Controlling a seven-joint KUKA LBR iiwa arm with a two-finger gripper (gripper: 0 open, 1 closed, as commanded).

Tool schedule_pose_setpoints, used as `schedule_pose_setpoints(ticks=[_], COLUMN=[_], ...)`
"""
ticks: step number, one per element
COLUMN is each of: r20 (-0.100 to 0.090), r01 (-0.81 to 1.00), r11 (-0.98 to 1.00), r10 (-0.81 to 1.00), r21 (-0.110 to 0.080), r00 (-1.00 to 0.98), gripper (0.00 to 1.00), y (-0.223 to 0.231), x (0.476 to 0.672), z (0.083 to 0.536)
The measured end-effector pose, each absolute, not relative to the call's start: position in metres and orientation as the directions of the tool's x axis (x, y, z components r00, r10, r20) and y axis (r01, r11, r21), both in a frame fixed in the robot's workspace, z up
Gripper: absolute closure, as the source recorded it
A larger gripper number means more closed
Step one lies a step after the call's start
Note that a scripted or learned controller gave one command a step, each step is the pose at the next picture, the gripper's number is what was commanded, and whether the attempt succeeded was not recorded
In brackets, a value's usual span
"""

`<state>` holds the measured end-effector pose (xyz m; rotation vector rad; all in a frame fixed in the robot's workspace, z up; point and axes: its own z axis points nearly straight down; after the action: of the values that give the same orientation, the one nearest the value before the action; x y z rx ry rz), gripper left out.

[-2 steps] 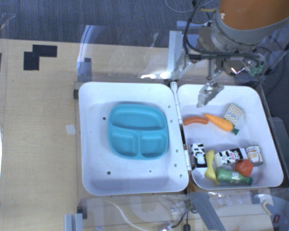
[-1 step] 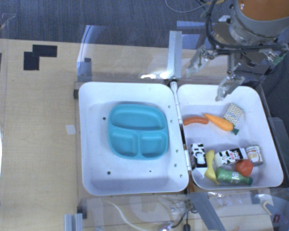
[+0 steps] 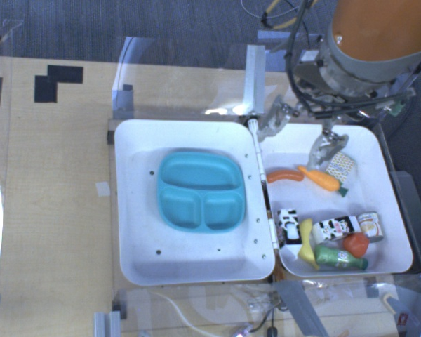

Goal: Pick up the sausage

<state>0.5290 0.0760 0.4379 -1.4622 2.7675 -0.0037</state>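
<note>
In rt bin (image 3: 386,161): 1 sausage (image 3: 285,176), 1 carrot (image 3: 320,179), 2 cartons.

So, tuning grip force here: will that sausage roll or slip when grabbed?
The sausage looks round, smooth and glossy, so it may slip. It lies flat on the bin floor, likely rolling sideways if nudged. One end is close to the carrot, which may shift too.
</note>
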Motion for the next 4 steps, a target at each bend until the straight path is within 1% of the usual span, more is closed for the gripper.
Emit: schedule_pose_setpoints(ticks=[1,2,3,4], r20=[-0.007,-0.006,-0.005,-0.002], r01=[-0.984,-0.98,-0.997,-0.954], r11=[0.18,0.197,-0.081,-0.298], r10=[-0.984,-0.98,-0.997,-0.955], r21=[-0.011,-0.007,-0.014,-0.014], r00=[-0.18,-0.197,0.081,0.298], gripper=[0.0,0.0,0.0,0.0], y=[0.088,0.104,0.089,0.087], x=[0.547,0.556,0.568,0.572], z=[0.438,0.329,0.437,0.437])
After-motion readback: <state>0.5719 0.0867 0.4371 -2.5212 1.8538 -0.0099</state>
